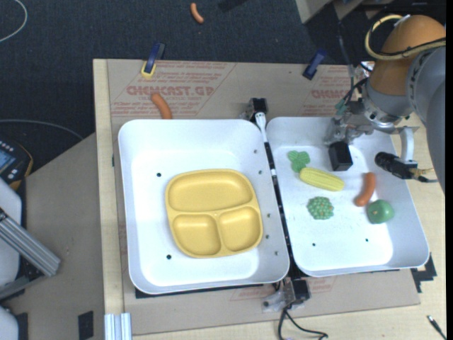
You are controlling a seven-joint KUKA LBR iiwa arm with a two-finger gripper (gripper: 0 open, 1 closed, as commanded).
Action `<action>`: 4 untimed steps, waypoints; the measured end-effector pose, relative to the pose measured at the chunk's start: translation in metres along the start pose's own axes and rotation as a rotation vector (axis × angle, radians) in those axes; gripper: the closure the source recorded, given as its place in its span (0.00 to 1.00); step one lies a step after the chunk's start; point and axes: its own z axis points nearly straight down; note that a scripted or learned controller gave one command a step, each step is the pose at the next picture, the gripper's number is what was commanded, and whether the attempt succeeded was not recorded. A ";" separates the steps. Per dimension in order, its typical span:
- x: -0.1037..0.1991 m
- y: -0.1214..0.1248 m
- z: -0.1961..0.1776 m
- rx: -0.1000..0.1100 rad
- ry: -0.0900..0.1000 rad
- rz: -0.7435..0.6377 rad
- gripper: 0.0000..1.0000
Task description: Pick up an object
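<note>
Light on my bench is bright and even, looks like it comes from overhead. The left bin (pixel 141 211) and right bin (pixel 403 239) are nearly washed out white, with just faint soft shadows under the yellow tray (pixel 212 211). The far floor (pixel 85 20) goes dark. The whole shot's kinda soft, and detail around my gripper (pixel 345 134) is mush.

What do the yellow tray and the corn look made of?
The yellow tray: likely moulded plastic, smooth with a soft sheen and rounded compartments. The corn: probably toy plastic or rubber, uniform yellow, matte; too small to tell which.
</note>
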 end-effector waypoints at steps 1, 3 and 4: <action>-0.002 -0.002 -0.045 -0.007 -0.002 0.004 1.00; -0.009 0.008 -0.132 -0.008 -0.002 0.002 1.00; 0.050 -0.007 -0.126 0.003 0.003 -0.003 1.00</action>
